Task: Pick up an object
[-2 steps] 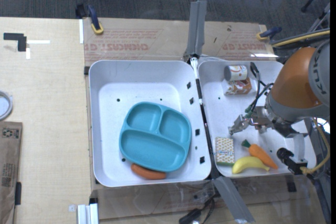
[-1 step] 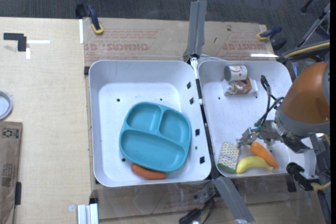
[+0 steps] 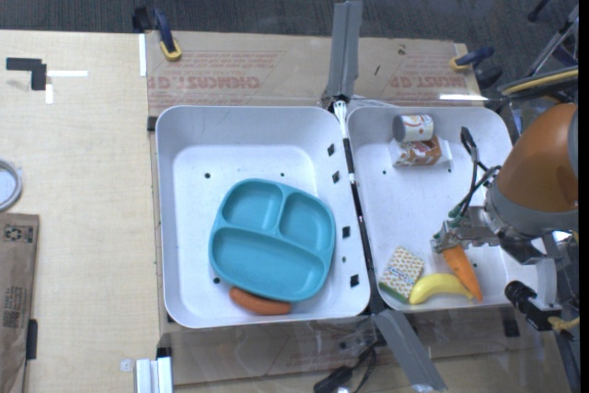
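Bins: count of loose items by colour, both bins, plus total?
Teal: 1, divided plate, left bin
Orange: 2, sausage by the plate, carrot in right bin
Yellow: 1, banana
Mixed print: 3, can, packet, patterned block
Total: 7

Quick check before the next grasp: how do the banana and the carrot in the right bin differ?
The banana is yellow and curved; the carrot is orange, straight and tapered. The banana lies roughly crosswise near the bin's front wall; the carrot runs diagonally, its upper end right by the gripper. The banana touches the patterned packet; the carrot lies apart from it. Both are toy foods in the right bin, touching each other.
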You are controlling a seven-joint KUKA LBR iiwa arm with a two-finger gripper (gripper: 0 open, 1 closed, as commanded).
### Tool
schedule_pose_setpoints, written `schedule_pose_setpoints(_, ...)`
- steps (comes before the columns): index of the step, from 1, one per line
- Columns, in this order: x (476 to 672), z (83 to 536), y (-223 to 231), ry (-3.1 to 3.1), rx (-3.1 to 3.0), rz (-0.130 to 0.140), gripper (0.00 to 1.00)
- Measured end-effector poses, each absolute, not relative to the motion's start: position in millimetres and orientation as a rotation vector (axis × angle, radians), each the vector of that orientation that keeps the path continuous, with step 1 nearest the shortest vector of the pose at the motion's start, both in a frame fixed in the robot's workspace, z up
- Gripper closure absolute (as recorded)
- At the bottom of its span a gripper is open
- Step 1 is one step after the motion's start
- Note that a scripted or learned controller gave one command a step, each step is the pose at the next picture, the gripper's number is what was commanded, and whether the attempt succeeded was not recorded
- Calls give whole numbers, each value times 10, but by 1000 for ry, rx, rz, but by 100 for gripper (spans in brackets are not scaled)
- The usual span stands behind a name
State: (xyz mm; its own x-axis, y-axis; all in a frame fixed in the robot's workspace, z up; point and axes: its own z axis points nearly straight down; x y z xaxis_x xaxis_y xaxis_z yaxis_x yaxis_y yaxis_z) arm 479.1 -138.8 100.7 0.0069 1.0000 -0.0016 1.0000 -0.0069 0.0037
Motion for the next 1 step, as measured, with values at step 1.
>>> schedule_pose_setpoints(1,5190,1908,-913,2223,2221,-3,100)
